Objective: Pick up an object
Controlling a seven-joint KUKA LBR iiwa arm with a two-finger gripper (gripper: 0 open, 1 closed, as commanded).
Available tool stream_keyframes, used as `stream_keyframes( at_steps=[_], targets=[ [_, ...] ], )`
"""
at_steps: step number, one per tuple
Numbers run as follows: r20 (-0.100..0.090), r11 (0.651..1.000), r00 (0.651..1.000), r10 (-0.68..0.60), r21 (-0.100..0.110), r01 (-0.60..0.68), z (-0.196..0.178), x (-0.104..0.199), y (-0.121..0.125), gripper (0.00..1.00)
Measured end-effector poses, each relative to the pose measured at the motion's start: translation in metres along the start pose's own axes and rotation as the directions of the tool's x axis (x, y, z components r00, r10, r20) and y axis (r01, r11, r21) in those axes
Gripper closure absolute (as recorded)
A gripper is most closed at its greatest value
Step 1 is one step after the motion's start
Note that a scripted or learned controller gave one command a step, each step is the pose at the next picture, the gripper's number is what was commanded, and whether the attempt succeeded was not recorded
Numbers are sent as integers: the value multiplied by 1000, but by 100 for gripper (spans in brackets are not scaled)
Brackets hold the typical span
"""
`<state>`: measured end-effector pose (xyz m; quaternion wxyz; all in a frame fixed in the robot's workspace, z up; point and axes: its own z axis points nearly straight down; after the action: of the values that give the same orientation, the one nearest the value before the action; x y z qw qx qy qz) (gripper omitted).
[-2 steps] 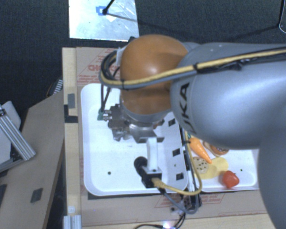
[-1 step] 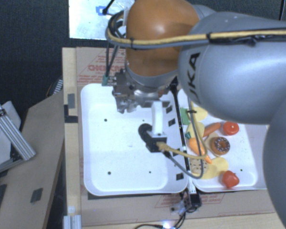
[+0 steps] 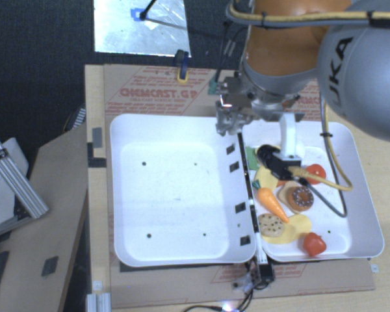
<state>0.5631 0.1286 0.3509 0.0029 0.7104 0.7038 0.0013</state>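
Observation:
My gripper (image 3: 229, 123) hangs over the far end of the divider between the two white bins, above and to the left of the pile of toy food. The right bin (image 3: 357, 194) holds an orange carrot (image 3: 272, 203), a round cookie (image 3: 271, 225), a chocolate doughnut (image 3: 301, 198), a red tomato (image 3: 316, 171), a red piece (image 3: 314, 243), yellow pieces (image 3: 297, 226) and a green piece (image 3: 251, 155) partly hidden under the wrist. I see no object in the gripper.
The left bin (image 3: 169, 194) lies beside the right one, with black clips along the shared wall (image 3: 247, 200). Both rest on a cardboard sheet (image 3: 156, 90). An aluminium frame (image 3: 13, 181) stands at the far left.

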Motion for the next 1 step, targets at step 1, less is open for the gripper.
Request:
stream_keyframes(
  at_steps=[1],
  targets=[
    [-1, 1000, 1000, -19, 21, 19, 122, 68, -75, 100]
  ],
)
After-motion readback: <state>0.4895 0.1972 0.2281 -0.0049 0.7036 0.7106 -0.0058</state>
